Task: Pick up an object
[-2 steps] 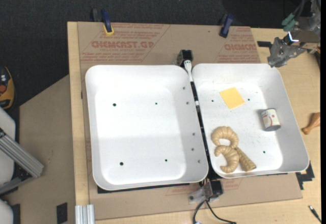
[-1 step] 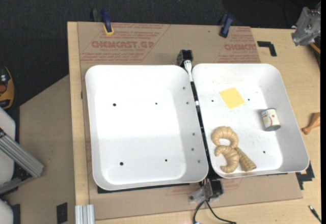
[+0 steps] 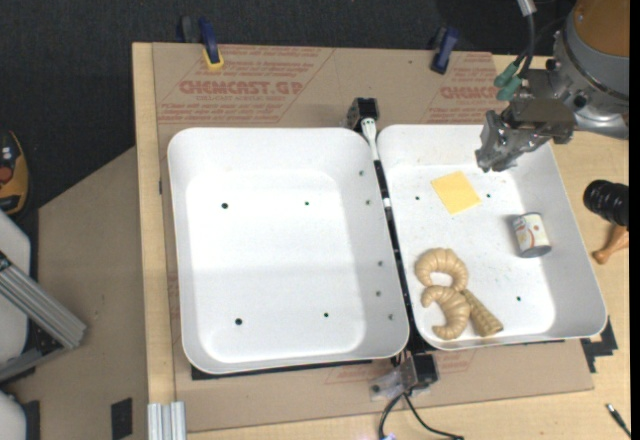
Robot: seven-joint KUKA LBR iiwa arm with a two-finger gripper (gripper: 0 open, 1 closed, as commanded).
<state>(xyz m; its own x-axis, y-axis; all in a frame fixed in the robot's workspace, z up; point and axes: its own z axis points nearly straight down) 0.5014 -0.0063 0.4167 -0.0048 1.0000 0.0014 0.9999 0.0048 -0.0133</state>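
Currently grey two-finger gripper (image 3: 492, 160) hangs over right white bin (image 3: 570, 313), near flat yellow square (image 3: 455, 193); jaw state unclear.

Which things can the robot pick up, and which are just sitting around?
For the job:
gripper, above the right bin
yellow square
small grey can
tan croissant-shaped toys

Just lying about:
left bin
blue clamps on the board's far edge
black clip between the bins
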